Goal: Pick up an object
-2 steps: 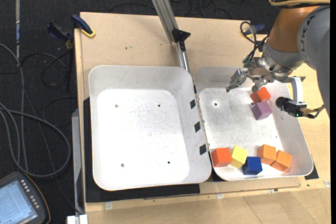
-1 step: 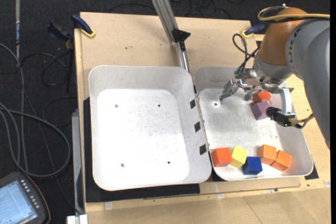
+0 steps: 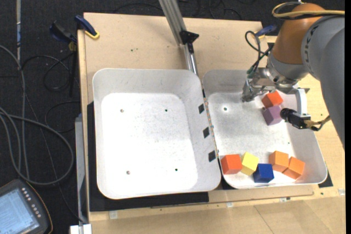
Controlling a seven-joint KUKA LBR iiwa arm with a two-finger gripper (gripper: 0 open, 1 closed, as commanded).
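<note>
My gripper (image 3: 251, 92) hangs low over the far part of the right bin (image 3: 236, 123), under the orange-banded wrist. Just to its right lie an orange block (image 3: 272, 99) and a purple block (image 3: 271, 115), close together; the gripper is beside them, and nothing shows between its fingers. Along the bin's near edge sit an orange block (image 3: 231, 163), a yellow block (image 3: 249, 163), a blue block (image 3: 264, 172) and two more orange blocks (image 3: 279, 160) (image 3: 295, 167).
The left bin (image 3: 145, 129) lies beside the right one, their rims meeting at the middle. A metal pole (image 3: 170, 3) slants down to the bench's far side. A black fitting with a cable (image 3: 296, 118) sits by the right bin's right rim.
</note>
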